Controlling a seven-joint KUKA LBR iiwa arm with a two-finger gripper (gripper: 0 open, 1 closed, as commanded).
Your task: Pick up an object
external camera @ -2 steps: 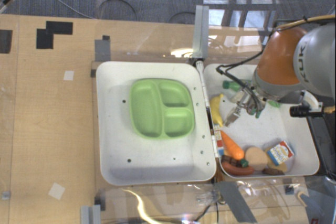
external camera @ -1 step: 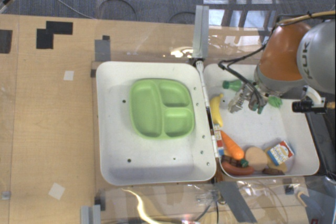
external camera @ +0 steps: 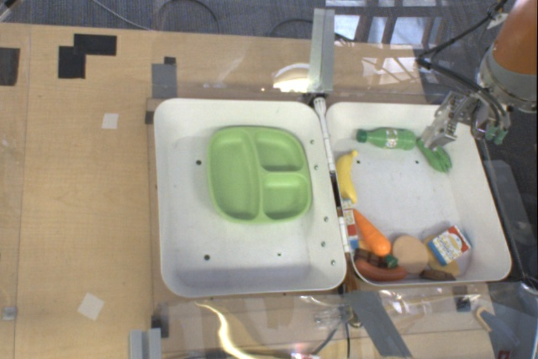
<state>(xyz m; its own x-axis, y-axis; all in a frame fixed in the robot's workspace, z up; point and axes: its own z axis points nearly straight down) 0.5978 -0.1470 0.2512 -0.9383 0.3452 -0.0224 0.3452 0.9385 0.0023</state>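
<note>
A green divided plate point(external camera: 258, 174) lies in the left bin point(external camera: 176, 265). In the right bin point(external camera: 496, 252): a banana point(external camera: 345, 177), carrot point(external camera: 372, 234), sausage point(external camera: 378, 269), green bottle point(external camera: 387, 139) with an unreadable label, and a small carton point(external camera: 447, 246), print illegible. The gripper point(external camera: 439, 137) hangs over a green leaf-shaped piece point(external camera: 438, 157); whether it grips cannot be told.

Green divided plate point(external camera: 257, 174) in left bin point(external camera: 172, 206), toy foods in right bin point(external camera: 471, 206)
</note>
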